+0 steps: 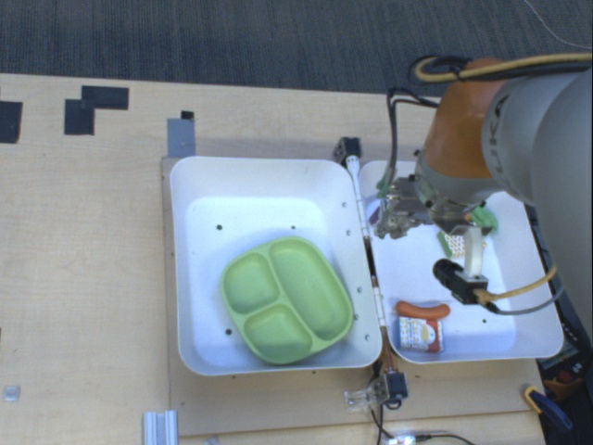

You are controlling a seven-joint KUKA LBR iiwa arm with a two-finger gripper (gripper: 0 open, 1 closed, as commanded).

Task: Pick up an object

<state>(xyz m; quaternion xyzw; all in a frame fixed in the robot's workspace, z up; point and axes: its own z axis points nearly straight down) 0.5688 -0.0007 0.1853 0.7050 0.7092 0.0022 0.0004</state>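
My gripper (pixel 400 219) hangs low over the far left part of the right bin (pixel 519 341), close to the wall between the two bins. The grey arm with its orange band (pixel 460 137) covers the bin's far right. A small white packet with an orange-red top (pixel 421 327) lies at the near left of this bin, well apart from the gripper. Just right of the gripper, a green object (pixel 483 219) and a small patterned piece (pixel 453 244) peek out from under the wrist. A bit of purple (pixel 373 214) shows at the gripper's left side.
The left bin (pixel 199 211) holds a light green divided plate (pixel 287 299) in its near half. A raised ridge (pixel 363 248) separates the two bins. Black markers (pixel 93 108) sit on the bench at the far left.
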